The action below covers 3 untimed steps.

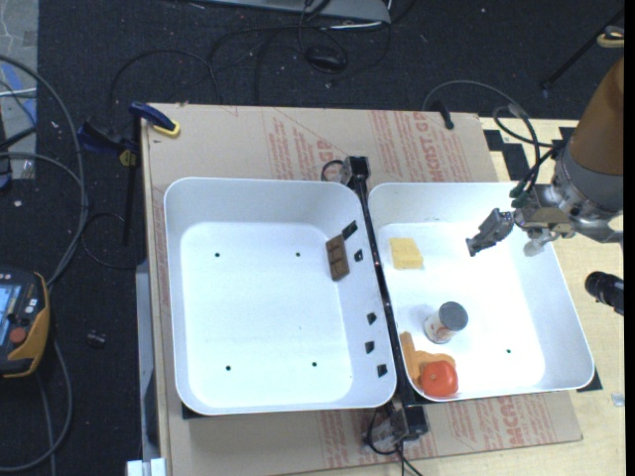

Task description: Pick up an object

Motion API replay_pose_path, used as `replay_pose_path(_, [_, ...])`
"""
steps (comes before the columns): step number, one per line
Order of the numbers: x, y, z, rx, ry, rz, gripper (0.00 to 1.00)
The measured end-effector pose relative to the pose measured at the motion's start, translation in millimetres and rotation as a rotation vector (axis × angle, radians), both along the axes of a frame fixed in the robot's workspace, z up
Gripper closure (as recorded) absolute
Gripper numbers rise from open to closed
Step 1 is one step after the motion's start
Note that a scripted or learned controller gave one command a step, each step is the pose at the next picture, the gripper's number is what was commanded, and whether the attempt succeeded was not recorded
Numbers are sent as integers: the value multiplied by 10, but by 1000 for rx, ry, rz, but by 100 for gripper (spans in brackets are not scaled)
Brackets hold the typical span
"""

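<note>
The gripper hangs over the right bin, nothing visibly in it; how far its fingers part cannot be told. Left of it lies a yellow block. Below-left sit a grey-capped jar and an orange toy. Both bins rest on a cardboard sheet over dark carpet strewn with cables.

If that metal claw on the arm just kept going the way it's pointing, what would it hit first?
The end effector points leftward and a little downward over the right bin. Straight on, it would probably meet the yellow block first, though the height above the bin floor is hard to judge from this slanted view.
</note>
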State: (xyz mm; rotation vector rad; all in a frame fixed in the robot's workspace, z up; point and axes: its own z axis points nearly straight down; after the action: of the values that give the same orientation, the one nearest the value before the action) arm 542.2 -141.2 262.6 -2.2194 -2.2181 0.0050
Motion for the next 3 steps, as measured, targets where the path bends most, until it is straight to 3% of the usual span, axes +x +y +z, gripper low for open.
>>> replay_pose_path(1, [9, 1, 23, -1, -5, 1, 0])
replay_pose_path(3, [-28, 64, -832, 0, -1, 1, 0])
